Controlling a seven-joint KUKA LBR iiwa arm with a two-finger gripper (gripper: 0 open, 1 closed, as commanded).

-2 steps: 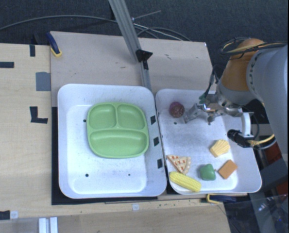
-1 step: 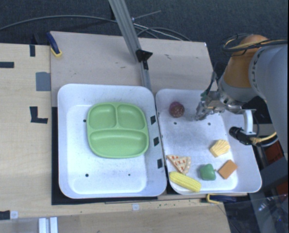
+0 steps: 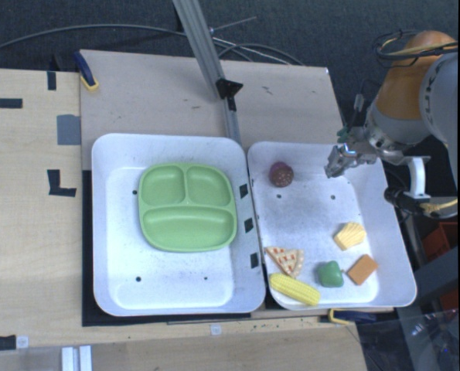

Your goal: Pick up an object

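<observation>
Jaws (image 3: pixel 336 167), state unclear, hover at right bin's (image 3: pixel 384 207) upper edge; dark round fruit (image 3: pixel 281 174) nearby looks light, rigid, likely rolls; grip across middle.

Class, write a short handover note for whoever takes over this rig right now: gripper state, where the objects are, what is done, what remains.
Gripper: over the upper right part of the right white bin, nothing seen between its fingers; open or shut unclear.
Right bin: dark red round ball up top; yellow block, orange block, green toy pepper, toy pizza slice and yellow corn cob along the near end.
Left white bin: green divided plate.
Done: nothing picked.
Left: grasp and lift one object.
</observation>
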